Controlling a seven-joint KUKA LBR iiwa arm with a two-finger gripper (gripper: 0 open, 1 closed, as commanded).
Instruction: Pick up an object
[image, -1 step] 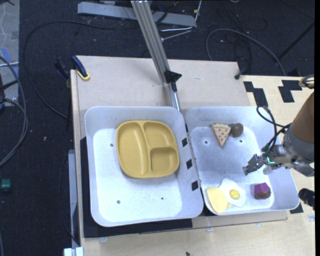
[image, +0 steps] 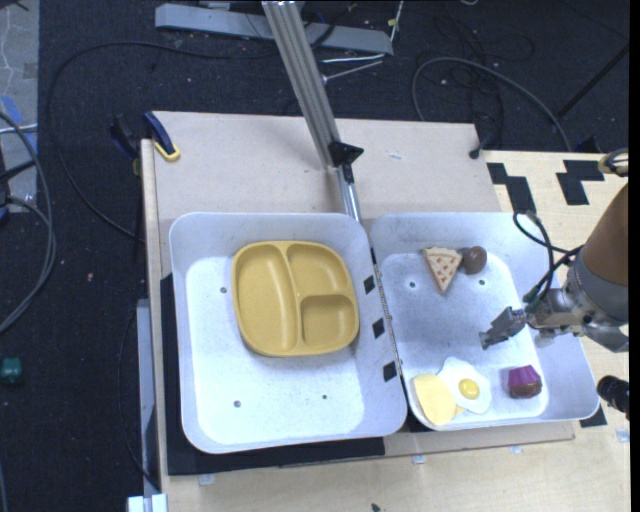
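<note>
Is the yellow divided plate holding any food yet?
No. All three compartments of the yellow plate show bare in the left bin.

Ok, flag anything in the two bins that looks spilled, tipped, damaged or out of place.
Nothing stands out. The yellow divided plate lies flat in the left bin. In the right bin, the pizza slice, brown ball, fried egg, yellow piece and purple item all rest on the floor. The claw hovers above them.

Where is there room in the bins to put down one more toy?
Left bin: bare floor in front of and left of the yellow tray. Right bin: open middle patch between the pizza slice and the fried egg. Crowded: the near right corner, with the cheese, the egg, the purple toy and the hand.
</note>
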